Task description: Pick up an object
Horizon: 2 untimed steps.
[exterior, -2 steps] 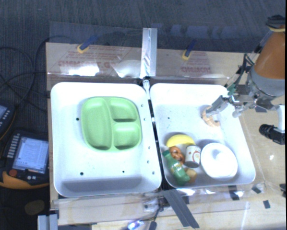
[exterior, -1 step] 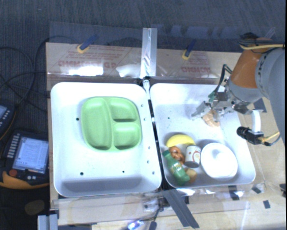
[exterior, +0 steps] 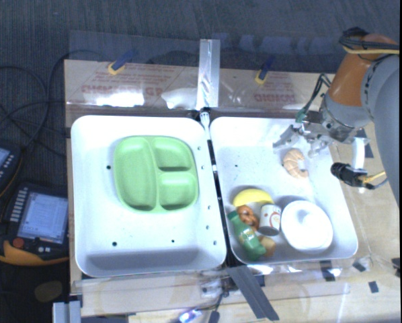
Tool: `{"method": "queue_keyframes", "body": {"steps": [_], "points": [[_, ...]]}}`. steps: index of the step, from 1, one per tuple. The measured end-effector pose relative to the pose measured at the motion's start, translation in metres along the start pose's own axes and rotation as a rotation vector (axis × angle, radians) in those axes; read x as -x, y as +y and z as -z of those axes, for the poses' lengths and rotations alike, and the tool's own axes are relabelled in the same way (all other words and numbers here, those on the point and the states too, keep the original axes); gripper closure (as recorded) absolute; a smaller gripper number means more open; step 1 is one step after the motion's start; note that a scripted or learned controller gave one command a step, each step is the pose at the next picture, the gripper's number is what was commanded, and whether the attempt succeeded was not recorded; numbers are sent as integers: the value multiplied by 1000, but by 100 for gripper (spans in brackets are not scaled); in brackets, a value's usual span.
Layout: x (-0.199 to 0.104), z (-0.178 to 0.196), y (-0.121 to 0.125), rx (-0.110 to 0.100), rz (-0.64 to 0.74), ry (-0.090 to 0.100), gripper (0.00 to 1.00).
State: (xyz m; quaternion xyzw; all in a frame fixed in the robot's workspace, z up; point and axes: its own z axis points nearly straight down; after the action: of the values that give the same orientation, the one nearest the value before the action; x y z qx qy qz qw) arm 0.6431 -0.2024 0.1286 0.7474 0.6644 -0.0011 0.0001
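From my station I judge the pick as not yet made: the two-finger metal gripper (exterior: 302,138) hangs low over the far part of the right-hand shallow white bin (exterior: 218,180), its fingers spread apart with nothing between them. The nearest candidate, a small pale tan and pink toy shaped like a shrimp or pastry (exterior: 295,162), lies on the bin floor just beside and below the fingertips, apart from the other items. As far as I can tell its long axis runs from the far side of the bin toward the near side, slightly curved, but which end is which is too small to read. Left to do: descend, close, lift. Toward the bin's near side sit a round white bowl (exterior: 306,225), a yellow domed piece (exterior: 252,197), a small cylindrical can (exterior: 270,217) and a green bottle (exterior: 248,239), clustered together. The left-hand white bin (exterior: 93,247) carries a light green divided plastic tray (exterior: 156,172).
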Motion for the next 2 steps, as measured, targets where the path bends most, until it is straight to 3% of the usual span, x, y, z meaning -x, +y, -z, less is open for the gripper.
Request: {"method": "queue_keyframes", "body": {"steps": [1, 2], "points": [[4, -32, 6, 5, 10, 6, 0], [4, -36, 4, 16, -92, 13, 0]]}}
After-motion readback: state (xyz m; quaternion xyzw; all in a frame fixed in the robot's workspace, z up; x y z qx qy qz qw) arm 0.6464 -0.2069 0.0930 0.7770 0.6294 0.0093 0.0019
